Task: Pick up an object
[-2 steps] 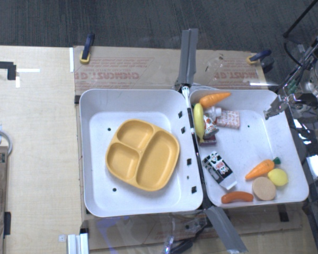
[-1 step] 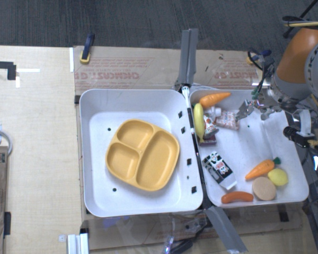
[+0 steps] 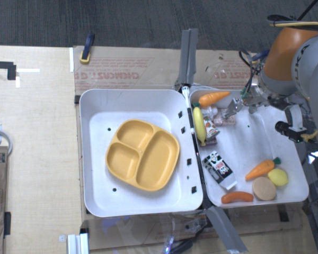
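Note:
My gripper [image 3: 233,108] hangs low in the back left part of the right bin [image 3: 254,134], coming in from the right. It is just right of a small crumpled packet [image 3: 212,125] and just below an orange carrot [image 3: 214,97] at the bin's back edge. A yellow banana [image 3: 199,125] lies along the left wall. Nearer the front are a black-and-white milk carton [image 3: 219,169], a second carrot [image 3: 261,169], a yellow lemon [image 3: 278,177], a round tan disc [image 3: 264,189] and a red sausage [image 3: 237,197]. I see nothing held in the gripper.
The left bin [image 3: 95,142] holds a yellow divided plate [image 3: 142,154]. A grey divider post [image 3: 188,57] rises between the bins at the back. The middle of the right bin's floor is bare. A blue-and-yellow clamp [image 3: 86,48] sits on the cardboard behind.

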Available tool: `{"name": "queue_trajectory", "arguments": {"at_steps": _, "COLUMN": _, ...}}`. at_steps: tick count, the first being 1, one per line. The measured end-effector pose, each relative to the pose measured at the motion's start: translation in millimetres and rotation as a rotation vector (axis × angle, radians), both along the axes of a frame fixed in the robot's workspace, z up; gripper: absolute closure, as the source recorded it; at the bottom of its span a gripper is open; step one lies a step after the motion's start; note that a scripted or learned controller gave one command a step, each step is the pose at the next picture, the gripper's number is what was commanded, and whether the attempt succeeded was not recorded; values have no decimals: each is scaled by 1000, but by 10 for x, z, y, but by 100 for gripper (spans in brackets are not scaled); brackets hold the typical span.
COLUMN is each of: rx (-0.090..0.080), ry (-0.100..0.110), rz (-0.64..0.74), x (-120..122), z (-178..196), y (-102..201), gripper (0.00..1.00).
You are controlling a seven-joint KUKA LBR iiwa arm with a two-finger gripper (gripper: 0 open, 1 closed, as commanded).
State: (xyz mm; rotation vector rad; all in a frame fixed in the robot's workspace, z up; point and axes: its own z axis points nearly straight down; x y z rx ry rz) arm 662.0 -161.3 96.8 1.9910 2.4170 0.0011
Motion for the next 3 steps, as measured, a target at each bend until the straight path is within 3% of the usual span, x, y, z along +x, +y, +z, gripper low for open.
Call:
{"name": "queue_trajectory", "arguments": {"at_steps": 2, "rx": 1, "ry": -2, "rz": -75, "x": -45, "z": -2, "y": 42, "gripper": 0}}
{"name": "queue_trajectory", "arguments": {"at_steps": 3, "rx": 4, "ry": 10, "rz": 94, "x": -29, "z": 129, "y": -303, "gripper": 0}}
